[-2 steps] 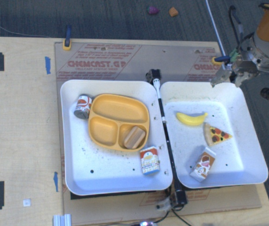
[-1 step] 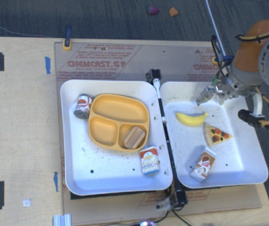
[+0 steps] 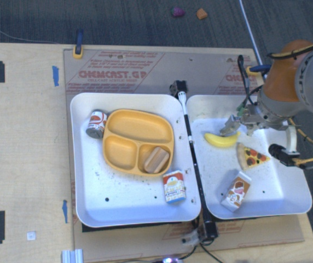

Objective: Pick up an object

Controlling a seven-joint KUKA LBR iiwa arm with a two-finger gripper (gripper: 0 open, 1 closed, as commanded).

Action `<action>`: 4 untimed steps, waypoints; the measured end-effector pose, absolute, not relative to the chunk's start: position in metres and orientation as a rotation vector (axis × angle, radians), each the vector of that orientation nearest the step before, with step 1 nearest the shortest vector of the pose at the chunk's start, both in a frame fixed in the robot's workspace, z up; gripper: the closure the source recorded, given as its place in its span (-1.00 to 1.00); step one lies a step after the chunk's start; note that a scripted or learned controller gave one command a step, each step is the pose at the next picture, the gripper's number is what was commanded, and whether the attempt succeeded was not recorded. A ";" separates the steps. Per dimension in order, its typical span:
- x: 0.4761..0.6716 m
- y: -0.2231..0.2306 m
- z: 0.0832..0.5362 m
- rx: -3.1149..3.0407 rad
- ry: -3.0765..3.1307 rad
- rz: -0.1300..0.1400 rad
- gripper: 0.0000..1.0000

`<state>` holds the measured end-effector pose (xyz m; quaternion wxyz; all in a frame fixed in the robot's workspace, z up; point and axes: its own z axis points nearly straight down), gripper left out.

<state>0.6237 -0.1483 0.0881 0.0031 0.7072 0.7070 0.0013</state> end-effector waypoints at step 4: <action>0.479 -0.020 0.184 2.224 2.221 -0.001 1.00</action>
